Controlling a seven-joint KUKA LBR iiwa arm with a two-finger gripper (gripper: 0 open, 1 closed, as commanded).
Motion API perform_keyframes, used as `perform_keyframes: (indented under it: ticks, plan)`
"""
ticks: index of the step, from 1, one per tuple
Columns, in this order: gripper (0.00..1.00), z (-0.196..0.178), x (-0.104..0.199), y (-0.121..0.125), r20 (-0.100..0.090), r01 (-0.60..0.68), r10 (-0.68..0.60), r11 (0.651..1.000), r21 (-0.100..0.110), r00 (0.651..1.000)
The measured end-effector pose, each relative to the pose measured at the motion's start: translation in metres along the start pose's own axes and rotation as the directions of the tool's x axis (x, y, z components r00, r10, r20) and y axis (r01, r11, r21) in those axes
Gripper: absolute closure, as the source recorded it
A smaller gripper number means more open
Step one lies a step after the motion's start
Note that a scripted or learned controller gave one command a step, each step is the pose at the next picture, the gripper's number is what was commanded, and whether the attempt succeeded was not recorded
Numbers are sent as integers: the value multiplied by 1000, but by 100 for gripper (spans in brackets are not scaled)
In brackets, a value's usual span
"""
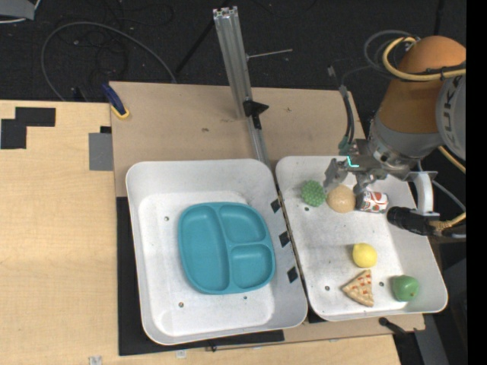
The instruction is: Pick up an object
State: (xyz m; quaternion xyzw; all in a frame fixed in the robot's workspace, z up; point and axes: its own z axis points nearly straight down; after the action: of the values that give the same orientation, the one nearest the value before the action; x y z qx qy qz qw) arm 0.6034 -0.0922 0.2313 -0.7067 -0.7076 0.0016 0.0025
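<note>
1. Two white bins sit side by side on the bench: left bin, right bin.
2. Left bin holds a teal divided tray, lying flat near the middle, three compartments.
3. Right bin holds six small items.
4. Green bumpy ball at the far left part of the right bin, near the rim.
5. Tan egg-shaped ball just beside the green one, on its right, looks to be touching it.
6. Red and white can lies on its side just right of the tan ball.
7. Lemon sits nearer the middle of the right bin, well apart from the top row.
8. Pizza slice toy lies below the lemon, near the front rim.
9. Green apple-like fruit sits at the front right corner, near the pizza slice.
10. Arm comes in from the right, orange band up top.
11. Gripper hangs over the far end of the right bin, right above the tan ball and the can.
12. Fingers are dark and small against the clutter; can't tell if they are spread or closed, and nothing is visibly held between them.
</note>
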Motion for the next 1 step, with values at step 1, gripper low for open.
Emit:
perform_keyframes:
  ticks: [1]
  plan:
    - [0,-1,0,1,0,0,0,1000,-2,1000]
